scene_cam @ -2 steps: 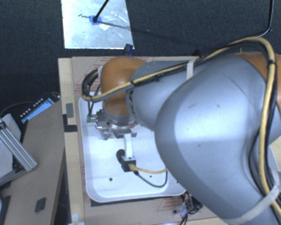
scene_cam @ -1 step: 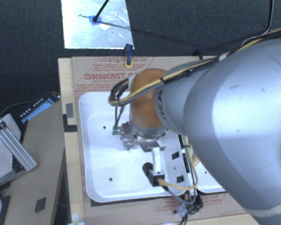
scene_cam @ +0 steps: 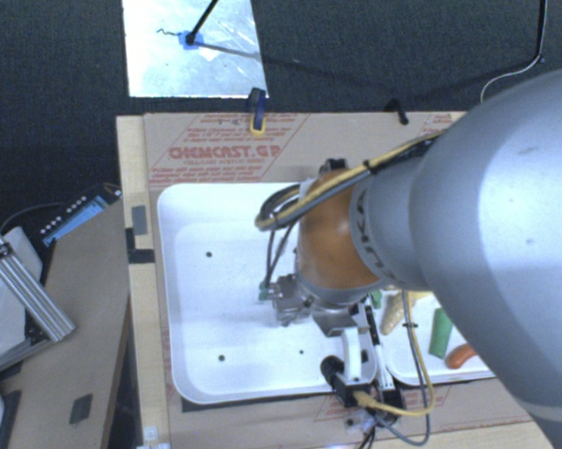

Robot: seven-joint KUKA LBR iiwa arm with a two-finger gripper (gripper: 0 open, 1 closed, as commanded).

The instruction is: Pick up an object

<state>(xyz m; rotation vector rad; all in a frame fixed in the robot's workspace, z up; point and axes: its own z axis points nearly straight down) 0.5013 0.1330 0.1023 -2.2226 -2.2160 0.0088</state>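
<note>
Overhead slanted view of a worktop [scene_cam: 97, 304] w/ two shallow white bins side by side. The grey arm [scene_cam: 488, 227], orange band [scene_cam: 334, 249] above the wrist, comes in from the right and covers much of the scene. Its wrist hangs over the left bin [scene_cam: 199, 270], near that bin's right wall. The pincer [scene_cam: 283, 301] sits below the wrist, a small grey metal cluster low over the bin floor; you can't tell from here whether it's wide or narrow, and nothing can be made out in it.

The left bin floor, where visible, is bare white w/ a few dark dots. The candidate objects are in the right bin [scene_cam: 439, 375], mostly hidden by the arm: a green piece [scene_cam: 441, 332], an orange-red piece [scene_cam: 461, 356] just beside it, and a pale yellowish piece [scene_cam: 392, 312] near the divider. A cable bundle [scene_cam: 365, 393] dangles at the front edge between the bins.

To do this step well, judged from this one view: you're prob. aiming at the wrong place, since the pincer is over bare floor. Lift clear of the bin wall first, then shift toward the right bin. Pick the green piece, as it's the most exposed. Come down straight, w/ the pincer across its narrow side, and keep off the orange-red neighbour. Mind the loose cables don't snag the bin rim. Check the hold before lifting away.
</note>
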